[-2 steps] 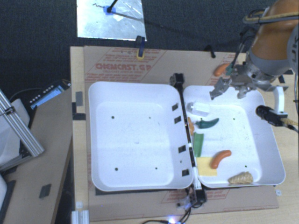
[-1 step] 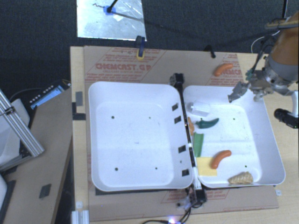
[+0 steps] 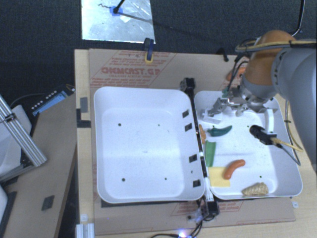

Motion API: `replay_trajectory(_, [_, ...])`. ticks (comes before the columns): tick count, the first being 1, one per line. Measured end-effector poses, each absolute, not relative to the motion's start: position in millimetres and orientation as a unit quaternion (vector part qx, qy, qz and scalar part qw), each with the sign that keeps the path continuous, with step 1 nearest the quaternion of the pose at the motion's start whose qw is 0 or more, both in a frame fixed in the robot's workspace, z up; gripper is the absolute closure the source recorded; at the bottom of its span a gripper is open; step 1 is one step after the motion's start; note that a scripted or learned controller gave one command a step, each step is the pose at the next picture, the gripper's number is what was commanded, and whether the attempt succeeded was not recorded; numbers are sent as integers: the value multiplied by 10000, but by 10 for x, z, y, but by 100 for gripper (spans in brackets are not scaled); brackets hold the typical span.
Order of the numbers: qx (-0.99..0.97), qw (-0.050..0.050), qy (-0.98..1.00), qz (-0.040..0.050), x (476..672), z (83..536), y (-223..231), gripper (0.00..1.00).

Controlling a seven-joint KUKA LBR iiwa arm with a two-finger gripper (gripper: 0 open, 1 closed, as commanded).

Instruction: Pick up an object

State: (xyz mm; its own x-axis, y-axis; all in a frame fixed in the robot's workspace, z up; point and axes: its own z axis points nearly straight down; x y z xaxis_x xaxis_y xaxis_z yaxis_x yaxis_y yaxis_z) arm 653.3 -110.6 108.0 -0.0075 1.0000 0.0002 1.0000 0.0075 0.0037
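My gripper (image 3: 213, 110) hangs over the back left part of the right bin (image 3: 285, 175), open, with nothing between its fingers. Just in front of it lies a dark green pepper (image 3: 220, 131). Further forward are a light green strip (image 3: 210, 152), a yellow block (image 3: 219, 176), an orange-red sausage (image 3: 234, 168) and a tan cone-shaped piece (image 3: 255, 189). A small orange item (image 3: 202, 133) rests against the bin's left wall.
The left bin (image 3: 143, 143) stands beside the right one, with black clips (image 3: 190, 128) along the wall they share. The grey arm (image 3: 292, 78) reaches in from the right over the right bin's back edge. A cardboard sheet (image 3: 129, 68) lies under both bins.
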Motion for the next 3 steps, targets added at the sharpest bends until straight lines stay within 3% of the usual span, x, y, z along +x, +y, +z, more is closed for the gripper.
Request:
replay_trajectory(1, [7069,-13,7073,-4,5949,870,-986,0])
replay_trajectory(2, [7063,14,7079,10,5978,985,-995,100])
replay_trajectory(3, [7051,94,7091,60,6521,3780,-1167,100])
